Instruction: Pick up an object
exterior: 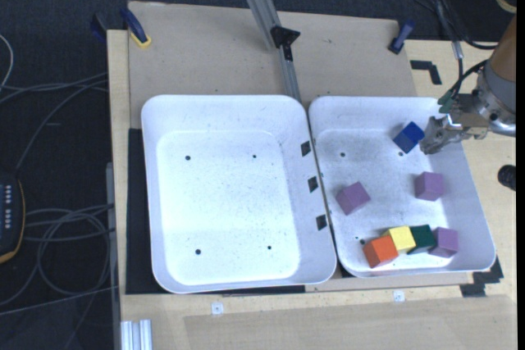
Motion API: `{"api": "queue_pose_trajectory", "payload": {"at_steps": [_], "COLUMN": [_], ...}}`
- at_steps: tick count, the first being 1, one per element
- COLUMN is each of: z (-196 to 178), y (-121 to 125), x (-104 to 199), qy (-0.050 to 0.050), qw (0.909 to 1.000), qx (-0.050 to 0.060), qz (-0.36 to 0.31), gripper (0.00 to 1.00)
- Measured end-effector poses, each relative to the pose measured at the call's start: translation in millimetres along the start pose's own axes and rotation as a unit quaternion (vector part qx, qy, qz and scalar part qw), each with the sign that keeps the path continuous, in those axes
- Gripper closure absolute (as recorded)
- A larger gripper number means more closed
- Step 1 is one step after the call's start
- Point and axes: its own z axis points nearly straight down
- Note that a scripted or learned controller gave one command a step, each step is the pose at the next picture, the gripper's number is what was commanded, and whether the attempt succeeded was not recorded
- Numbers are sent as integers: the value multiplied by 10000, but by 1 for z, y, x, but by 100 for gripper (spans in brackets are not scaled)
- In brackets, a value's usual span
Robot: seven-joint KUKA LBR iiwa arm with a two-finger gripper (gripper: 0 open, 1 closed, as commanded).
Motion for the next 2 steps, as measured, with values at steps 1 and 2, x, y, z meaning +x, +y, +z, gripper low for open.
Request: {"api": "queue_pose_trajectory", "payload": {"at_steps": [1, 2], "z": [-6, -8], "y": [13, 32], "x": [47, 107], "qy": [18, 20], "qw": [10000, 10000], "qx": [24, 28], "qz": [-24, -32], "gripper": [100, 100]}}
